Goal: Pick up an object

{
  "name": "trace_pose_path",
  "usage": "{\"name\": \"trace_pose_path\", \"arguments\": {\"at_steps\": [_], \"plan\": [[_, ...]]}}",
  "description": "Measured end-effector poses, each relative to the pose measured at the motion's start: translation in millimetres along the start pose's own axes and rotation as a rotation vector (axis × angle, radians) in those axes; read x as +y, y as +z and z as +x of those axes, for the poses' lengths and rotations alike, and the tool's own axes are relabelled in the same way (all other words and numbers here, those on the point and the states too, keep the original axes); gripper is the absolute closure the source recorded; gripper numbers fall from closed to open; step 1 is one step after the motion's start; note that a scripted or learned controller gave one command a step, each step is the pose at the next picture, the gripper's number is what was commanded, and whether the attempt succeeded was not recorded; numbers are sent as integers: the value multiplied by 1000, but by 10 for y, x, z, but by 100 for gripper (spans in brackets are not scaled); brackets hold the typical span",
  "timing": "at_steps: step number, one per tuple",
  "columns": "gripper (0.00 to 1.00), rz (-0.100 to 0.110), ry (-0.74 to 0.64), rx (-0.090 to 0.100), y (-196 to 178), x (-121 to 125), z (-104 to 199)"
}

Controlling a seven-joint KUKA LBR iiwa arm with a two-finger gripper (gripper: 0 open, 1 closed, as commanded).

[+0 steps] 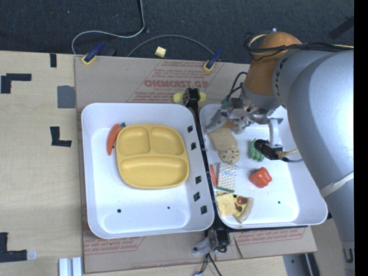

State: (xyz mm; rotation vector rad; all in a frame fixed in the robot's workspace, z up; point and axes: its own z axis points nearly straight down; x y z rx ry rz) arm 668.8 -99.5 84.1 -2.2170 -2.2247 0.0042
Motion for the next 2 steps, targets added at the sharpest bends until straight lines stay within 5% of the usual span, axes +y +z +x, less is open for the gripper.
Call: {"name": "trace_pose_path", "arguments": {"at_steps": [1,2], "plan": [[0,0,4,0,-4,-294,-11],[100,0,2,1,-97,-287,-3]]}}
